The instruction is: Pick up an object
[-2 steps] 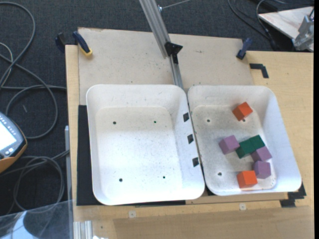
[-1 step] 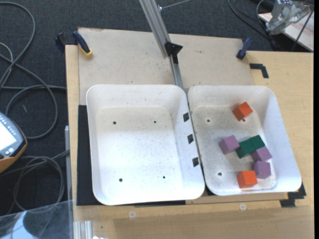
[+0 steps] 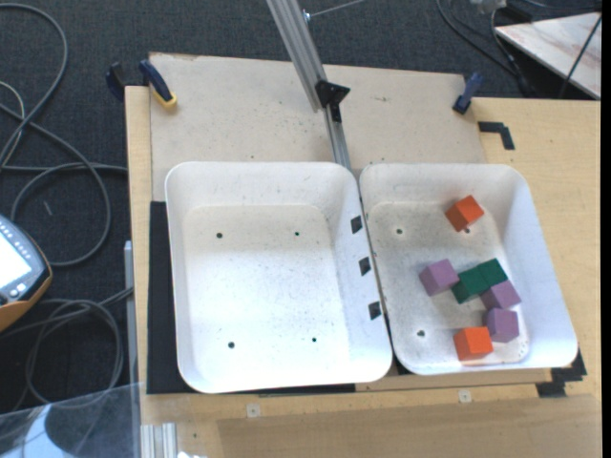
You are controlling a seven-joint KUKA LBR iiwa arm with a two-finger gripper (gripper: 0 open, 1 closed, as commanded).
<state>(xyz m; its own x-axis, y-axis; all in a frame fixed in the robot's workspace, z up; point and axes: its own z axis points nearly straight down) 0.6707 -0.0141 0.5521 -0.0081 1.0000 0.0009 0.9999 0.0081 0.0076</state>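
In the camera view, two shallow white plastic bins are seen side by side on the pale wooden bench point(image 3: 563, 160). All the loose blocks are gathered in the right bin point(image 3: 552, 289).

- A small orange cube point(image 3: 465, 213) lies apart from the others, toward the far side of that bin.
- A dark green oblong block point(image 3: 479, 281) is set in the middle. Its long axis runs across the picture, tilted slightly up to the right.
- A purple cube point(image 3: 439, 277) touches its left end.
- Two more purple cubes point(image 3: 500, 296) point(image 3: 503, 324) are packed at its near right.
- A second orange cube point(image 3: 473, 343) rests by the near rim.

The state of the pincer cannot be told, and neither can any block's place relative to it.

The left bin point(image 3: 258, 275) is speckled with dark flecks. A grey metal rail point(image 3: 296, 36) slants down to the seam between the bins.
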